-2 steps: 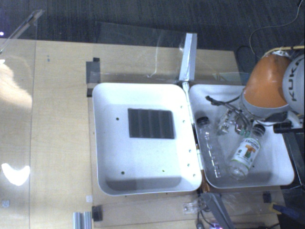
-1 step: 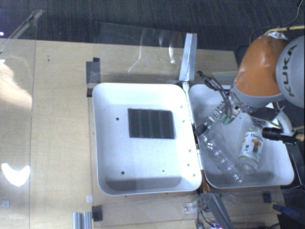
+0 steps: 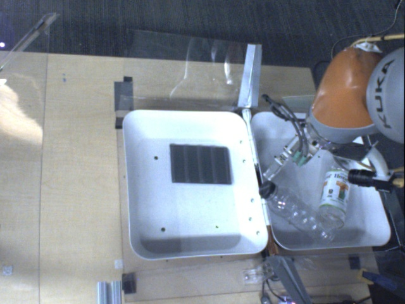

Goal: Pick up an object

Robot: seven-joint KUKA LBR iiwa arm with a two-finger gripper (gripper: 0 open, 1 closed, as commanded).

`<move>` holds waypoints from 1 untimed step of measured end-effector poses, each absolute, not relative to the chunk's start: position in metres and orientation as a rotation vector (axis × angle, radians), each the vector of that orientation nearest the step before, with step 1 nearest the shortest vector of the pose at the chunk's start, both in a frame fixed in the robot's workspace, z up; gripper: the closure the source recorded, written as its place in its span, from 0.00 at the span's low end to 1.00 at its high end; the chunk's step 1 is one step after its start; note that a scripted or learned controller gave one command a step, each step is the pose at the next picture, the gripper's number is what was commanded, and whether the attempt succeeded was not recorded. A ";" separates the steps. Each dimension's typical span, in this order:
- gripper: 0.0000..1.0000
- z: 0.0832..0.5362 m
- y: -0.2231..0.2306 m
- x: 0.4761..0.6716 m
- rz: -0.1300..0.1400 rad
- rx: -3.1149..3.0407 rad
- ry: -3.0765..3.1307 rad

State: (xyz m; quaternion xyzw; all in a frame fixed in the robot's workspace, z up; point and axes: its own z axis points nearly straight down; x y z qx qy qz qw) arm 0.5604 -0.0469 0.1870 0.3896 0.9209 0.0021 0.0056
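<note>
Arm (image 3: 354,90) at right, over right bin (image 3: 380,233) | fingers (image 3: 268,187) low by its left wall, grip unclear | bottle (image 3: 334,195) lies nearby

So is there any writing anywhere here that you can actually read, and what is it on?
"KUKA": dark letters running down the grey arm, cut off at the picture's edge, next to its orange band.
The label on the bottle in the right bin: green and orange print, too small and blurred to read.
No other writing can be made out.
</note>
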 end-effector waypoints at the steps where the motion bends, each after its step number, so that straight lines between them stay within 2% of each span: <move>1: 0.00 0.254 -0.086 0.515 0.006 1.468 2.766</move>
